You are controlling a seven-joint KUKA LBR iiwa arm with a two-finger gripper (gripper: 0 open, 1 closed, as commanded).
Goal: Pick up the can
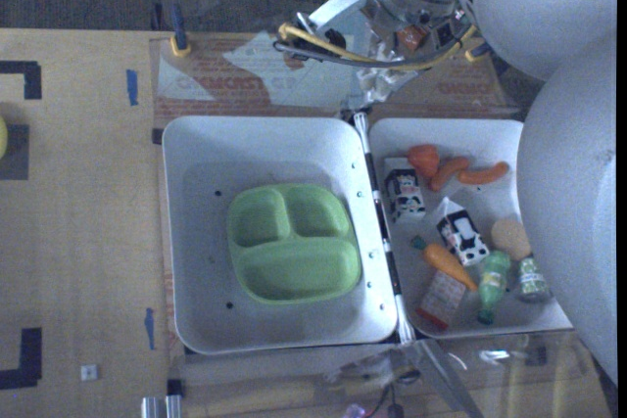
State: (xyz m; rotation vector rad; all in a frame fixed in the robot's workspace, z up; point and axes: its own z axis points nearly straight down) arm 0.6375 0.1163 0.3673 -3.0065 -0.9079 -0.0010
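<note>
Two white bins sat side by side: the left bin (pixel 186 210) held a green divided plate (pixel 292 242), and the right bin (pixel 549 313) held a jumble of small things. The can (pixel 533 278) stood near that bin's right wall, just beside a green bottle (pixel 492 280), with a carrot (pixel 449 265) and a small carton (pixel 462 237) nearby. The gripper (pixel 377 83) hung above the bench behind the bins, well apart from the can, and whether it was clenched or released I could not tell.
</note>
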